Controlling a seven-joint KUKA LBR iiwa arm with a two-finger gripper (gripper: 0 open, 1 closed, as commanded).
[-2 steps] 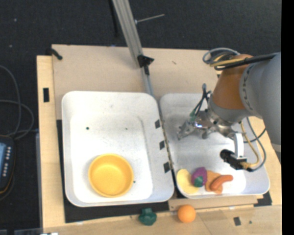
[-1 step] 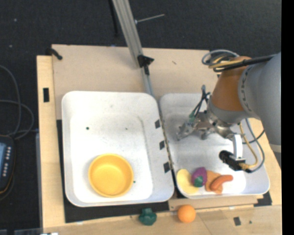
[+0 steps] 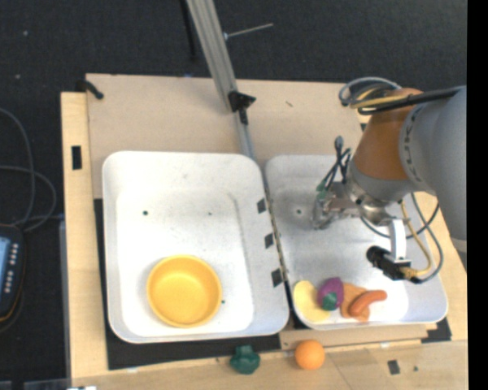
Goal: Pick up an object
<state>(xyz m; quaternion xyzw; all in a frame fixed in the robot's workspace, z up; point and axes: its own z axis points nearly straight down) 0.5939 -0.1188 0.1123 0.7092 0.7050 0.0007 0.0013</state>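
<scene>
My gripper (image 3: 323, 212) hangs over the upper middle of the right bin (image 3: 309, 177), below the grey arm with its orange band (image 3: 380, 146). Nothing can be made out in it. A cluster of small toys lies in that bin's front corner, well below the gripper: a pale yellow piece (image 3: 302, 295), a purple piece (image 3: 333, 286) with a green bit (image 3: 328, 301) against it, and an orange-red carrot-like piece (image 3: 363, 300). A yellow bowl (image 3: 184, 289) sits in the front of the left bin (image 3: 179, 185).
An orange ball (image 3: 309, 354) and a small green toy (image 3: 245, 359) lie on the bench in front of the bins. A metal pole (image 3: 215, 47) slants up from between the bins. Black cables (image 3: 398, 262) hang beside the wrist.
</scene>
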